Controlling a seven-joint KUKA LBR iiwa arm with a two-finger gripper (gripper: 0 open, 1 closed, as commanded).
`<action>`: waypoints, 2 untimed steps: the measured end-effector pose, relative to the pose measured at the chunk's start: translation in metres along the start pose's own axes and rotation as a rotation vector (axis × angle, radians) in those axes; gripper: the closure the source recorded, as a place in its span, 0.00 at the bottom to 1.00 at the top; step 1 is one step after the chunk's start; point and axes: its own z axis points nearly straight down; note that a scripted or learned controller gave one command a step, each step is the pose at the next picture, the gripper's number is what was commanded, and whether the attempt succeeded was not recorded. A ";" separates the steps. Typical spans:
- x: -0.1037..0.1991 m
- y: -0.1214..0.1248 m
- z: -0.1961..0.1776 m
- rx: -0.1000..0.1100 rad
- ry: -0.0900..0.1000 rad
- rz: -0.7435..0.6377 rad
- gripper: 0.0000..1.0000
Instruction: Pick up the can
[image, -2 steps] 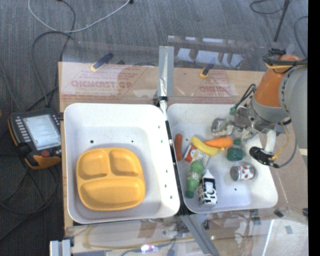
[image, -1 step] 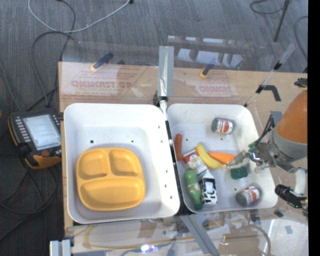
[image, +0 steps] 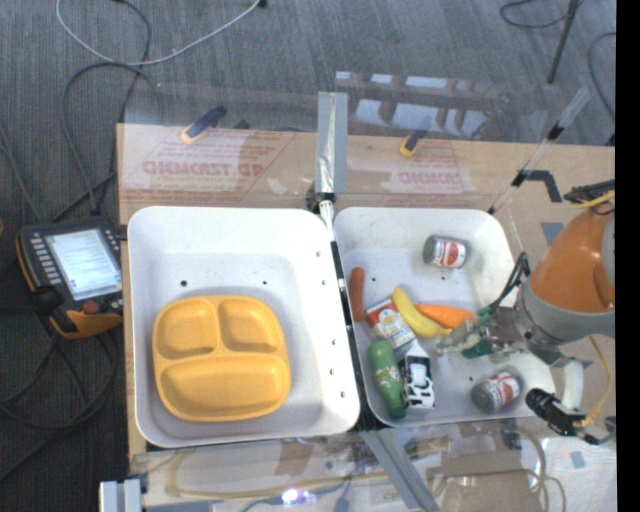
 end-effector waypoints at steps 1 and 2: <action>0.000 0.057 -0.108 0.009 -0.012 -0.101 0.00; 0.006 0.114 -0.065 0.010 -0.012 -0.056 0.00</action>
